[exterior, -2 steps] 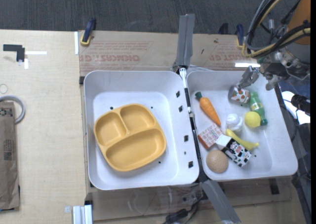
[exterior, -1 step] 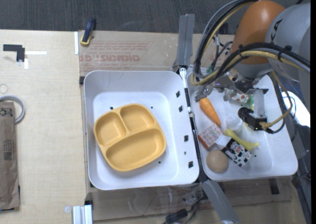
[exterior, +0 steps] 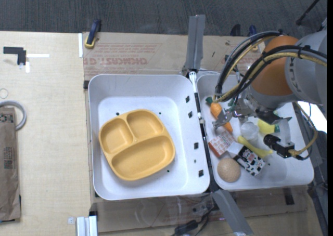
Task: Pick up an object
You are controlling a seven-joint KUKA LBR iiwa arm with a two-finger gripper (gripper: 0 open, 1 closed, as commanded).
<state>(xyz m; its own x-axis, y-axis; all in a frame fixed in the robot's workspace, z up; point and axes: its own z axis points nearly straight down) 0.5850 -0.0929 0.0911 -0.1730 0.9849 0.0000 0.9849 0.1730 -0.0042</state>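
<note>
step: reach into right bin (exterior: 304, 178) | hand (exterior: 248, 126): grip state cannot tell | advice: descend straight over one isolated item, e.g. tan egg (exterior: 228, 170)

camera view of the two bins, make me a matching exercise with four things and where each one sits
Things:
1. yellow three-compartment plastic plate
2. tan egg-shaped object
3. small orange carrot-shaped toy
4. blue and yellow tool

Places:
A. upper left part of the right white bin
B. on the brown cardboard behind the bins
C. middle of the left white bin
D. near front edge of the right white bin

Pairs: 1-C, 2-D, 3-A, 4-B
</note>
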